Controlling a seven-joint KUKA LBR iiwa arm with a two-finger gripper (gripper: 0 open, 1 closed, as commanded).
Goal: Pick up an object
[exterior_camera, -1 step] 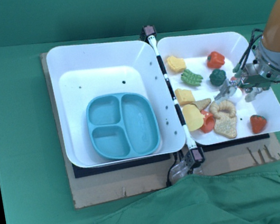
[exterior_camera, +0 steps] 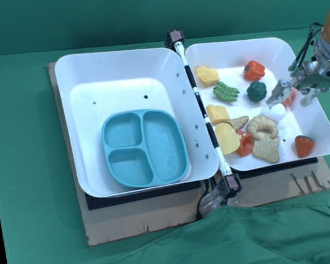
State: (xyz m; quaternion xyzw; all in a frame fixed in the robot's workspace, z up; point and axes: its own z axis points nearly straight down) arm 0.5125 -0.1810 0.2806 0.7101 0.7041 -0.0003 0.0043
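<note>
Reaching in from the right side, a grey arm with an orange band lowers its fingers (exterior_camera: 291, 92) into the right-hand bin (exterior_camera: 303, 53) of two shallow white bins that sit side by side on a green worktop (exterior_camera: 23, 153). The fingers look spread apart, slanting down towards the bin floor, with a small red piece (exterior_camera: 289, 97) showing in the gap between them; whether they actually press on it cannot be told, so it should not be counted as held.

Just below and to the left of the fingertips lies a small white egg-like piece (exterior_camera: 276, 111), nearly touching them. A dark green broccoli (exterior_camera: 256, 91) sits just to their left, and a red pepper (exterior_camera: 254, 70) lies a little beyond that, up and to the left. Further left are a green pea pod (exterior_camera: 226, 91) and yellow cheese-like wedges (exterior_camera: 208, 75). Below the fingers, a red strawberry (exterior_camera: 304, 145) rests near the bin's lower corner, and pale bread-like pieces (exterior_camera: 263, 136) are heaped to the lower left.

The toy food is scattered loosely, probably so that any piece can serve as the target. The left-hand bin (exterior_camera: 79, 74), well apart from the fingers, holds a blue divided plate (exterior_camera: 144, 147), likely a drop-off place.
</note>
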